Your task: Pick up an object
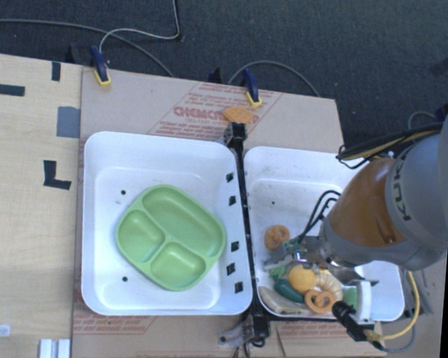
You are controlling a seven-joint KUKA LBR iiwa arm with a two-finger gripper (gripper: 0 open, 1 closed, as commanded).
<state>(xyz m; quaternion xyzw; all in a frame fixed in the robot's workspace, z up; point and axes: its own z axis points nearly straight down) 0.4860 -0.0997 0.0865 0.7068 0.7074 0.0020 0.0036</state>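
Two white bins sit side by side on a cardboard sheet (214, 111) that covers the tabletop (12, 195). The left bin (101, 156) holds a green tray (170, 237) with three compartments, lying flat a little toward the near side and tilted in its outline relative to the bin walls. The right bin (288, 160) holds a small heap of toys at its near edge: an orange pretzel (277, 236) lies apart from the rest, just left of the arm; a yellow piece (302, 278) sits in the middle of the heap, with a green piece (286, 288) touching it on the left, a second orange pretzel (320, 301) just beside it on the right, and a pale curved piece (272, 299) along the bin's near wall. The arm (397, 205) reaches in from the right, its orange band above the heap, and its wrist comes down over the toys. The tool (301, 255) is low over the heap, just above the yellow piece and near the first pretzel; whether it is wide, narrow or gripping anything cannot be told, since the wrist and cables hide it. Two clamps (101, 68) pin the cardboard's far edge, and cables (144, 27) trail across the dark floor (300, 25) behind.
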